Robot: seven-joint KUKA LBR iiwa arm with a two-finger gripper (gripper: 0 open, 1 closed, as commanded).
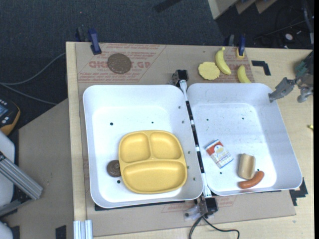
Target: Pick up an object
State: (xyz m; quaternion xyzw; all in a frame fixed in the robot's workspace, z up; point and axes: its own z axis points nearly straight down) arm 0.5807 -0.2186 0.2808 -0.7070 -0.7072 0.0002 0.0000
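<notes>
The right bin (279, 128) holds a small red and white box (219, 154), a tan bread roll (245, 166) and a red sausage (250, 180), all near its front. My gripper (290, 92) hangs over the bin's far right corner, well back from those three things. Its two grey fingers stand apart, open, with nothing between them.
The left bin (99, 113) carries a yellow divided plate (152, 161) and a brown disc (114, 169) beside it. Behind the bins on the bench lie a brown cookie (119, 62), a yellow wafer (209, 70) and two small bananas (223, 61) (242, 74).
</notes>
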